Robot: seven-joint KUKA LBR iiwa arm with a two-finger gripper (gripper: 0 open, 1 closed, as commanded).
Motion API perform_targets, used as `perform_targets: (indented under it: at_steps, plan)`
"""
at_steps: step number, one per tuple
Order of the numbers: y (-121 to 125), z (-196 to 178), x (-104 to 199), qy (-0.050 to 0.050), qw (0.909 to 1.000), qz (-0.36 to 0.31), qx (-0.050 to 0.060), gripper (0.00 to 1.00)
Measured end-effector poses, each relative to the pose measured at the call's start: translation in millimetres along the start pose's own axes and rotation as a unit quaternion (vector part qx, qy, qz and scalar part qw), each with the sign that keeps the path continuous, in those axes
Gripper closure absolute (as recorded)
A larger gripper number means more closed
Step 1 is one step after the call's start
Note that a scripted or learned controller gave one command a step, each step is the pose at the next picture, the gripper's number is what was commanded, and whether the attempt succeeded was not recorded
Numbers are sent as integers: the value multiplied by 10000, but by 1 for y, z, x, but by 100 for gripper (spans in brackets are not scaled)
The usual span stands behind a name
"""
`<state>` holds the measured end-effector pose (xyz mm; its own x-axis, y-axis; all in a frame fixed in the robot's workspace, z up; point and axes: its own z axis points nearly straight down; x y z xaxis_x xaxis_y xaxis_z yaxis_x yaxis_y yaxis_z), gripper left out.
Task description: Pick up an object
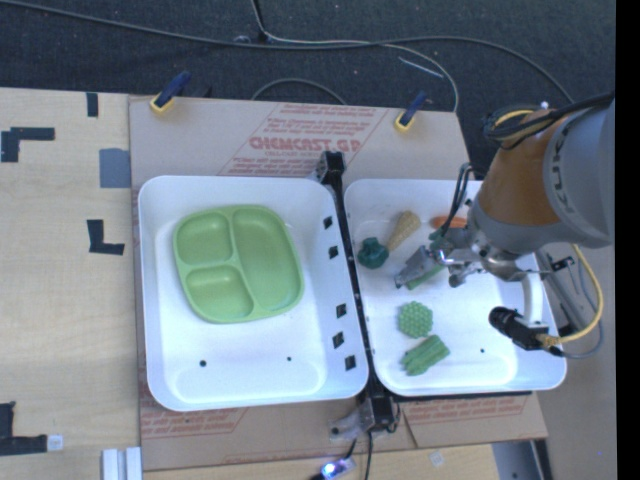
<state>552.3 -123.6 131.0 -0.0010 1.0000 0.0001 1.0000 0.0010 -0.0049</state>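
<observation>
My gripper hangs low over the middle of the right bin, reaching in from the right under the orange-banded wrist. A greenish elongated shape lies at its tip; I cannot tell whether it is held. A dark green object sits just left of the tip, and a tan cone lies above it. An orange piece peeks out beside the wrist. A round bumpy green object and a green block lie below the gripper, apart from it.
The left bin holds a light green divided plate. A black divider runs between the bins. Cables loop off the arm at the right bin's right edge.
</observation>
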Motion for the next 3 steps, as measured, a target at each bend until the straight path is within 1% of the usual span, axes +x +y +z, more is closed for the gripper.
perform_targets:
  at_steps: [1,2,3]
  plan:
    - [0,49,0,-7,10000,-2,-18,0]
    - [1,35,0,-14,10000,-1,-33,100]
    - [-7,-21,-5,-3,10000,5,-35,100]
